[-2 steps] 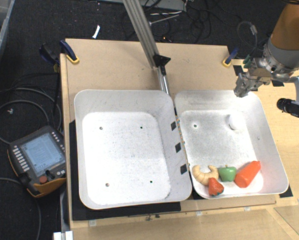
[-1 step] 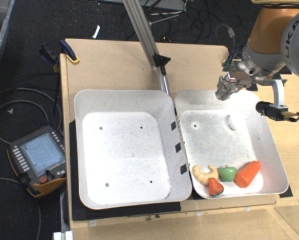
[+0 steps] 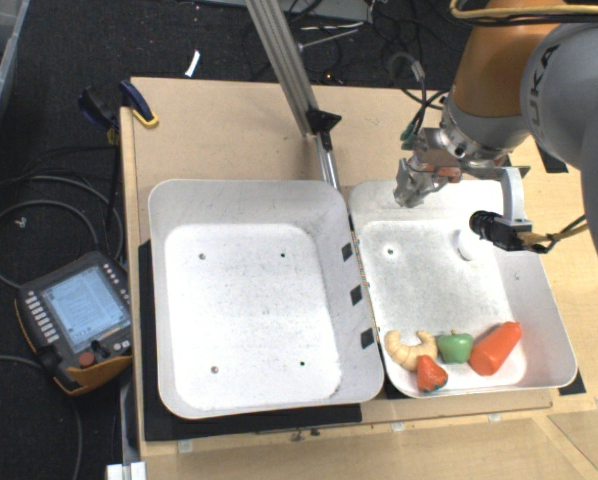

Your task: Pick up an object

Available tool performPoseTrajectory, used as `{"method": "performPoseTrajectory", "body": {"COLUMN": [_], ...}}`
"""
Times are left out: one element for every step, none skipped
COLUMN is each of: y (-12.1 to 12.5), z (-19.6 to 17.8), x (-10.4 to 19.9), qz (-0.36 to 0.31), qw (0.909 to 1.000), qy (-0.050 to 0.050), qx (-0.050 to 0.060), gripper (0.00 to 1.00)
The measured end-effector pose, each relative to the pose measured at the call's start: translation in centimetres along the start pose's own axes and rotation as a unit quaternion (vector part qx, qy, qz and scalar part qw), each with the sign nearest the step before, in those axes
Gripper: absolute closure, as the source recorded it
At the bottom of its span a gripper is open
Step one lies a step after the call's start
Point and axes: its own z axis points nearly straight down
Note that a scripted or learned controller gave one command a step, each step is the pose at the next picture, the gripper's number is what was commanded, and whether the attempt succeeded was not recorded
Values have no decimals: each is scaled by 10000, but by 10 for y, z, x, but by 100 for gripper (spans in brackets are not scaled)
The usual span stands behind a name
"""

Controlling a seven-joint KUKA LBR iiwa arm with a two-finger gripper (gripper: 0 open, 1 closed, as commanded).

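Gripper (image 3: 415, 190) hangs over the right bin's (image 3: 449, 278) far edge — can't tell its state. The toy carrot (image 3: 495, 348) sits in the near corner, so it's approach time — next it must reach down there.

The arm (image 3: 539, 58) is cut off by the right edge. Finger spacing on the hand (image 3: 411, 190) is too small to resolve. The worktop (image 3: 229, 128) continues beyond the lower edge.
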Motion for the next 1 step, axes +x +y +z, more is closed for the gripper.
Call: {"method": "performPoseTrajectory", "body": {"y": [-1], "z": [-6], "x": [47], "qz": [3], "qw": [10000], "qy": [-3], "qx": [-8], "gripper": [100]}}
